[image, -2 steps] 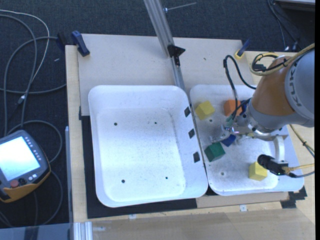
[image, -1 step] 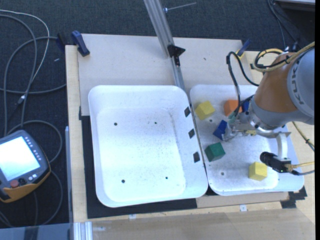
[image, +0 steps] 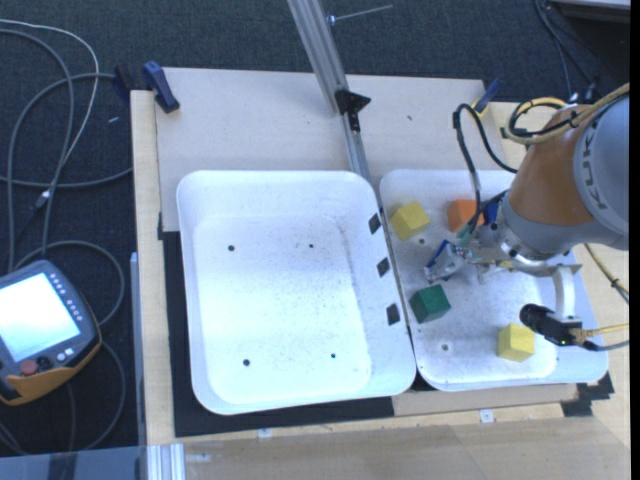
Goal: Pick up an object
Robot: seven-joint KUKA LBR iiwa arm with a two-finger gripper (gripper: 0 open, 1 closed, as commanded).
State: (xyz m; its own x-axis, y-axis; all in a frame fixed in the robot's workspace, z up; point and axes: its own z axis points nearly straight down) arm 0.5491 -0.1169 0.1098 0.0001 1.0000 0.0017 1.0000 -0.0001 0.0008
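The right bin (image: 470,360) holds a yellow cube (image: 409,220) near its upper left, an orange block (image: 462,212) partly hidden behind the arm, a green cube (image: 431,303) near the divider, and a second yellow cube (image: 516,342) at the lower right. My gripper (image: 452,257) hangs low over the bin's middle, between the upper yellow cube and the green cube, just below the orange block. It touches none of the blocks that I can make out.
The left bin (image: 275,288) lies beside the right one, its floor speckled. An aluminium pole (image: 318,43) slants over the bench from the top. Cables loop above the arm's wrist (image: 545,193). A teach pendant (image: 40,333) sits off the bench at left.
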